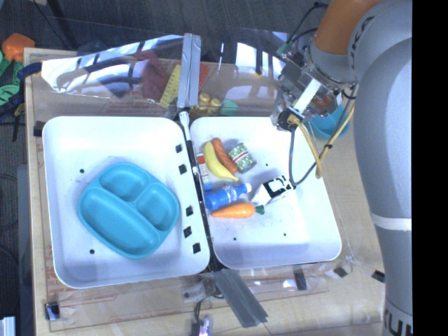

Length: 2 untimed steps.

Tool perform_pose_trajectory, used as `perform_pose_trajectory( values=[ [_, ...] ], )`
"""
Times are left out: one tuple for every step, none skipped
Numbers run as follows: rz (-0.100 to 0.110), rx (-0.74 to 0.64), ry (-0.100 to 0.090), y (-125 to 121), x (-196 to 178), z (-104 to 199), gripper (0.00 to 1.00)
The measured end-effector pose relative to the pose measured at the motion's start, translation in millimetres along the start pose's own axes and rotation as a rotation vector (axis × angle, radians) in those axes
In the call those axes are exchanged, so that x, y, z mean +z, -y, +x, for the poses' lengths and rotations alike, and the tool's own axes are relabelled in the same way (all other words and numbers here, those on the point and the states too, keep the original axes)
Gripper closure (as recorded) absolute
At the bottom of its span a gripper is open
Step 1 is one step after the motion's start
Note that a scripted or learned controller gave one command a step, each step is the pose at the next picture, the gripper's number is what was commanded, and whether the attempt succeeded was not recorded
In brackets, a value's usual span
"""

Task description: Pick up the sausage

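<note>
Arm (381,117) is hanging at 2 o'clock over the right bin (315,240), tool (290,117) not gripping anything; open or closed, can't tell. Sausage (221,150) is lying at the bin's 10 o'clock, touching the banana (218,164). Approach step: next, tool needs shifting toward 9 o'clock and descending.

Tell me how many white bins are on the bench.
2. The left bin holds a blue divided plate. The right bin holds the sausage, a banana, a carrot and other small items.
</note>
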<state>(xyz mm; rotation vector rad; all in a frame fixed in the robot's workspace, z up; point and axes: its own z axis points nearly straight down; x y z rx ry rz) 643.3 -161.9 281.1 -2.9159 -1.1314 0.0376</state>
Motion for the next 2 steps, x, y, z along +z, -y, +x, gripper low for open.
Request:
perform_pose_trajectory(
  values=[
    [-0.015, -0.135, -0.011, -8.2, 124.4, -8.3, 1.0],
    [-0.02, -0.64, -0.008, -8.6, 145.6, -7.6, 1.0]
  ],
)
